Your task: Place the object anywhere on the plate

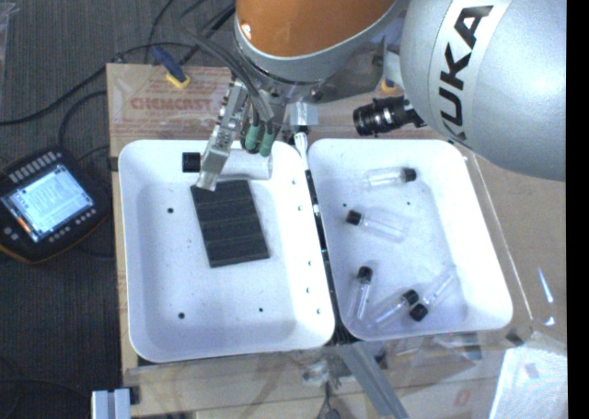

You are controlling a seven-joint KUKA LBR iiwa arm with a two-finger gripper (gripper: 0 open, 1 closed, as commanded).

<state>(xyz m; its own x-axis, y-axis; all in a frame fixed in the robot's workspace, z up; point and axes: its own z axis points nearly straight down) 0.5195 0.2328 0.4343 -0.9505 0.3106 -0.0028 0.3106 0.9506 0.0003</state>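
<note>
Camera view: claw (pixel 210 171) low over the far end of the left bin (pixel 147 316), at the upper edge of the black ridged plate (pixel 230 222).

One pale finger (pixel 217 152) slants down and its tip meets the plate's top-left corner; whether the claw is spread or clenched cannot be told, and nothing can be made out between its fingers. The plate lies flat, tilted slightly, in the left bin's middle. Clear vials with black caps lie scattered in the right bin (pixel 479 224), one near the far wall (pixel 389 176), another below it (pixel 372 222), and several near the front (pixel 405 299), all well apart from the plate.
</note>
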